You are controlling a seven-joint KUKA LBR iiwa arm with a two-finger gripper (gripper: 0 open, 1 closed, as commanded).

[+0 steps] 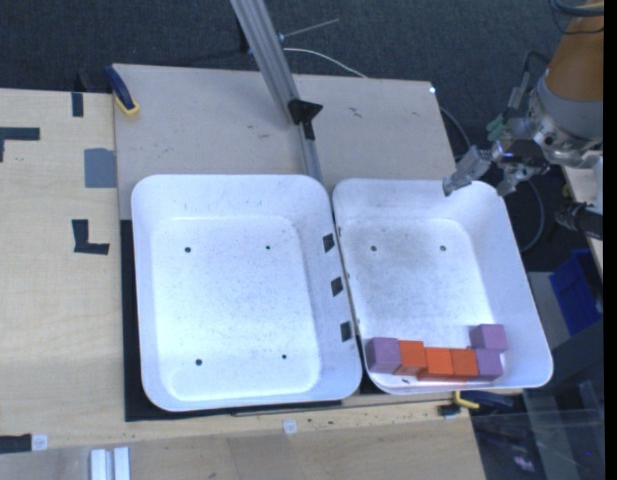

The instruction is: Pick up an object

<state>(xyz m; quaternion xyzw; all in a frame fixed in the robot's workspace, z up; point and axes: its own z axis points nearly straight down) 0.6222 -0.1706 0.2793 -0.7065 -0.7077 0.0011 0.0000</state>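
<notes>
— While the gripper [478, 175] hovers at the right bin's [508, 238] far rim, what of its fingers?
— Can't tell. Purple and orange blocks [440, 356] line its near wall

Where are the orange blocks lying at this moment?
The orange blocks lie in the right bin, along its near edge, in a row between purple blocks, far from the tool at the bin's far corner.

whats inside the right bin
Inside the right bin, purple blocks and orange blocks sit in a row against its near wall, with one purple block behind the row's right end. Whatever lies under the blocks is covered.
</notes>
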